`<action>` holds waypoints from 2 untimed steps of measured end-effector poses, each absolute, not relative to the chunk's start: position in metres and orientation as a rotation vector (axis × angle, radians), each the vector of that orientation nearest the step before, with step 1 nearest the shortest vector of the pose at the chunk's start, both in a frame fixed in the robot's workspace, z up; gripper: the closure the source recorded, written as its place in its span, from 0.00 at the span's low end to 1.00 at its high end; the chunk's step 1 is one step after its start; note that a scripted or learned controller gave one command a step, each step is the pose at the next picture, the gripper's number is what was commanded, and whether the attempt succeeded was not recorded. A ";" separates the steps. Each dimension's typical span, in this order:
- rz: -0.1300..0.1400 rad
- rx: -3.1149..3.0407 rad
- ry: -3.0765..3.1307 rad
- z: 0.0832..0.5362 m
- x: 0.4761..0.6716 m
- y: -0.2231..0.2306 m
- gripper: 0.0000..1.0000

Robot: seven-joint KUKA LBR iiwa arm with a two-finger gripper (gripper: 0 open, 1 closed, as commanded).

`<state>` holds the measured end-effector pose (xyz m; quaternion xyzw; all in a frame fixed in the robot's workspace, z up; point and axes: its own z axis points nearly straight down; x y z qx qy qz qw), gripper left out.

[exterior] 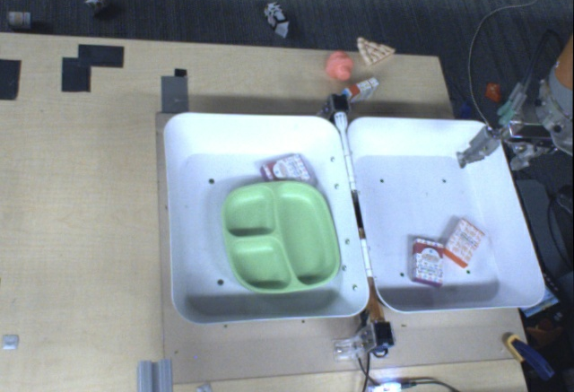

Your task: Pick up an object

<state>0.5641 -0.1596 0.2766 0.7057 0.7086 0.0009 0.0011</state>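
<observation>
The left bin [193,202] in the frame's middle is carrying a green divided tray [280,235] with a small packet [286,169] touching its upper edge. The right bin [404,202] is holding two more packets, one reddish [428,260] and one orange-white [465,243], lying just beside each other at lower right. The gripper [475,151] is hovering at the right bin's upper right rim, carrying nothing; whether it is wide or narrow I cannot tell. A good try, I judge, is centring over one packet and descending straight, well apart from its neighbour.
</observation>
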 end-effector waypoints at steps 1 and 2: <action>0.003 2.215 2.224 0.277 0.564 -0.160 0.00; 0.003 2.215 2.224 0.277 0.564 -0.160 0.00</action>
